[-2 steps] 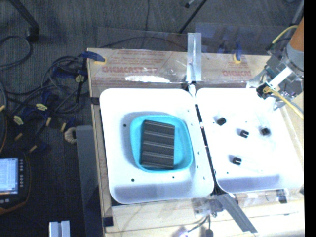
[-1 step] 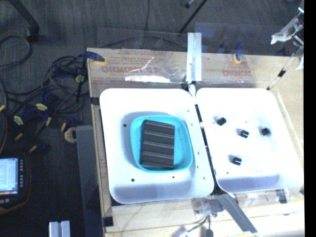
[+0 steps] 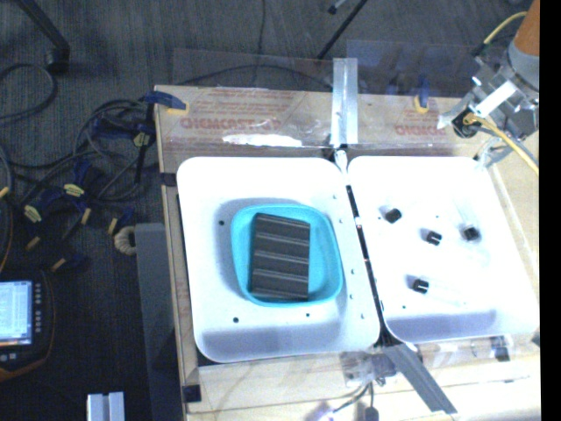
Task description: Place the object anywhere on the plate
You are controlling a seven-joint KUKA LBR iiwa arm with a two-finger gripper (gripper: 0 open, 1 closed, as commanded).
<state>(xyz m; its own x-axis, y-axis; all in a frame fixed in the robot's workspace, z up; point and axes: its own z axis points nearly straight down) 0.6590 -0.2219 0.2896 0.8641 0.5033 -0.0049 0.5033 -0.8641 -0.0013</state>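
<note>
Camera view. The dark ribbed object [image 3: 280, 256] lies flat on the blue plate [image 3: 327, 274] in the left bin [image 3: 197, 261]. My gripper [image 3: 473, 112] sits beyond the far corner of the right bin [image 3: 508, 296], well apart from the plate; whether its opening is wide or narrow I cannot tell. Risk: the object covers most of the plate, so any nudge could push an end over the rim.
</note>
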